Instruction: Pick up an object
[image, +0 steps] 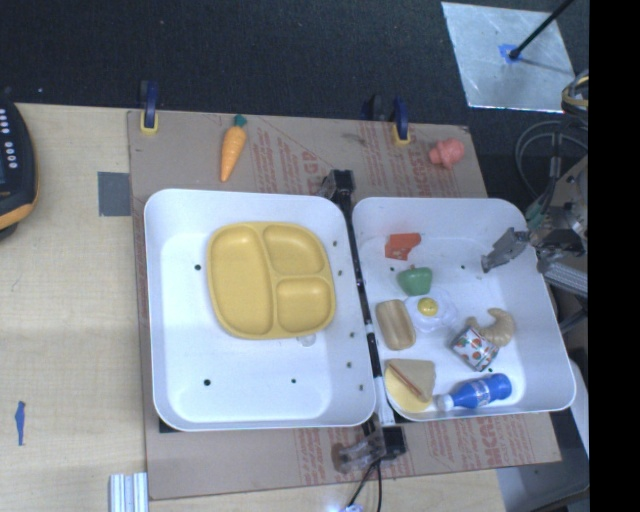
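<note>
My gripper (502, 250) reaches in from the right edge, over the upper right part of the right bin (455, 212). Nothing shows between its fingers. In that bin lie a red block (403, 245), a green pepper (415, 279), a fried egg toy (428, 308), a bread roll (395, 325), a croissant (495, 326), a small can (472, 349), a sandwich wedge (411, 382) and a blue bottle (479, 391). The croissant and can are the nearest to the gripper, below it.
The left bin (180, 390) holds a yellow divided plate (270, 278). A toy carrot (232, 148) and a pink toy (447, 152) lie on the bench behind the bins. Clamps hold the board's far edge. A black device (14, 165) sits far left.
</note>
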